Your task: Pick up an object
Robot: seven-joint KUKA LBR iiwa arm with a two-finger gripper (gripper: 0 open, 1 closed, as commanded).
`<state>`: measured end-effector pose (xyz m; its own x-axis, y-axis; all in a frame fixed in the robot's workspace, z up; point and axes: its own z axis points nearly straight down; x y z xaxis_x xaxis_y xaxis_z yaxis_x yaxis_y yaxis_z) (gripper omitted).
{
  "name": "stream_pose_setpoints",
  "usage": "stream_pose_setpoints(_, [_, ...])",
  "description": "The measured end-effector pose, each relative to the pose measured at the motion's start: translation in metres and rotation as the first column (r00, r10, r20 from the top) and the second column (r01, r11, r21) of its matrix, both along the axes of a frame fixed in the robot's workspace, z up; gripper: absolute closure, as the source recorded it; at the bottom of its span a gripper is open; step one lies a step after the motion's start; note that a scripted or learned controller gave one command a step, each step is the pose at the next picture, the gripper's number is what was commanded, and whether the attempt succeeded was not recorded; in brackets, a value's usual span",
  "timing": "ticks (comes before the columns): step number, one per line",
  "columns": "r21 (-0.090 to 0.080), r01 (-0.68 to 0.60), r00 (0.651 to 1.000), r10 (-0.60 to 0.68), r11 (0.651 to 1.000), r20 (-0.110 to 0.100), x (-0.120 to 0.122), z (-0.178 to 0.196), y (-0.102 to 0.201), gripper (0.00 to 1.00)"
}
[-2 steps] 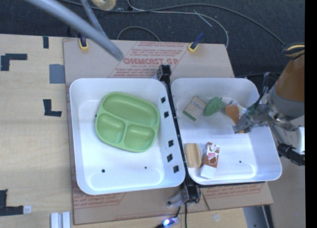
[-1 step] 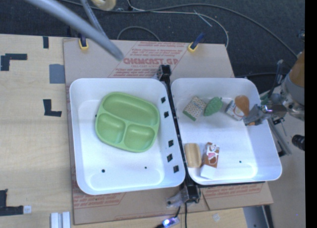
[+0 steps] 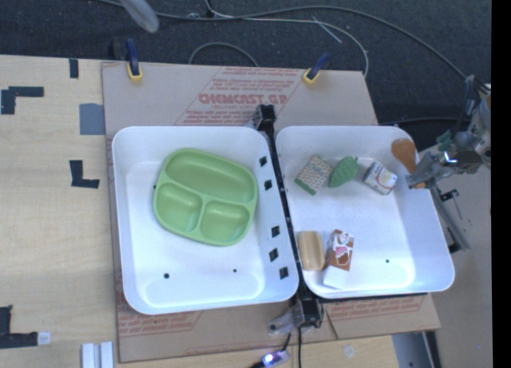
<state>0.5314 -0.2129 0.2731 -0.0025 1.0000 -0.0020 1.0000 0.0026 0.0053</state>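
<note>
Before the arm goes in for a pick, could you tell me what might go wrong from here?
The gripper sits at the right bin's outer rim, beside the orange piece; a descent there may strike the wall. The checkered block, green toy and small carton crowd together, so a grasp could nudge neighbours. The tan roll lies against the divider, leaving little finger room.

— What do we see of our arm?
— At the right edge, our gripper (image 3: pixel 421 176): grey metal parts, dark fittings, a thin black cable beside it.
— Any markings?
— Too blurred; we cannot tell.
</note>
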Motion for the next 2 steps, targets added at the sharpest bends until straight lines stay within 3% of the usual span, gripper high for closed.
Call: stream_pose_setpoints(2, [0.003,-0.004,1.000,0.004,1.000,-0.007,0.016,-0.015,0.104,1.00])
